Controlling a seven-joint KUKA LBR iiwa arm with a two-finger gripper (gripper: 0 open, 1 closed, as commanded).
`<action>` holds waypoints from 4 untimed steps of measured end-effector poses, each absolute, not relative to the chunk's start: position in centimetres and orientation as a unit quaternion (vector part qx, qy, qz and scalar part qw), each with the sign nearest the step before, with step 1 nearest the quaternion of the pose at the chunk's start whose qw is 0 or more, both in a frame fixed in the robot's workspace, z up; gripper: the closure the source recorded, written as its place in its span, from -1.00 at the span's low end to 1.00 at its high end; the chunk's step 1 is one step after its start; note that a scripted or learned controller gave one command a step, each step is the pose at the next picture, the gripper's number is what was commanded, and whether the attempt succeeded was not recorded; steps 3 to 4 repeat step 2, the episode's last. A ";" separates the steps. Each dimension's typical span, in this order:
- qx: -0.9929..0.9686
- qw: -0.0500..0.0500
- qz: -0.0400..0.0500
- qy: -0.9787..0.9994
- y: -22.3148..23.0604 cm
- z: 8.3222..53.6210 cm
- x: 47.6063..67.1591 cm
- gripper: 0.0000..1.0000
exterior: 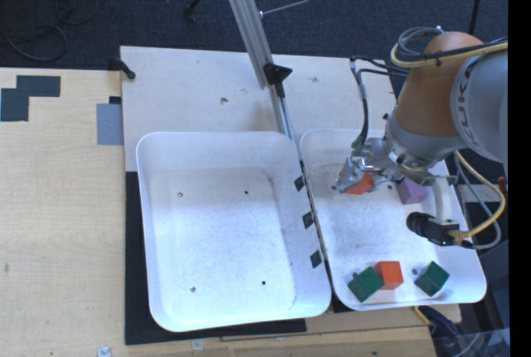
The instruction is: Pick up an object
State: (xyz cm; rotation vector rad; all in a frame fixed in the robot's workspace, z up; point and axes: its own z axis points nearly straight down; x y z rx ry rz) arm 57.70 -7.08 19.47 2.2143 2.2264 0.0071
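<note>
My gripper [357, 178] hangs low over the upper part of the right bin [373, 239]. A small red-orange object [359, 187] lies right at its tip, partly covered by it. Whether the object is gripped or just lies beneath cannot be made out. A purple block [412, 192] sits just right of the gripper, half hidden by the wrist. Along the right bin's front edge lie a dark green block [365, 285], an orange block [390, 273] touching it, and a second green block [431, 278].
The left bin [166, 181] stands beside the right one, sharing a divider with black clips [308, 219]. A slanted metal rail [249, 23] rises behind the bins. The arm's cables [465, 214] hang over the right bin's right side.
</note>
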 end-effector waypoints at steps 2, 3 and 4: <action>0.705 0.000 0.001 0.709 -1.4 18.9 62.4 1.00; 0.705 0.000 0.001 0.709 -1.4 18.9 62.4 1.00; 0.705 0.000 0.001 0.709 -1.4 18.9 62.4 1.00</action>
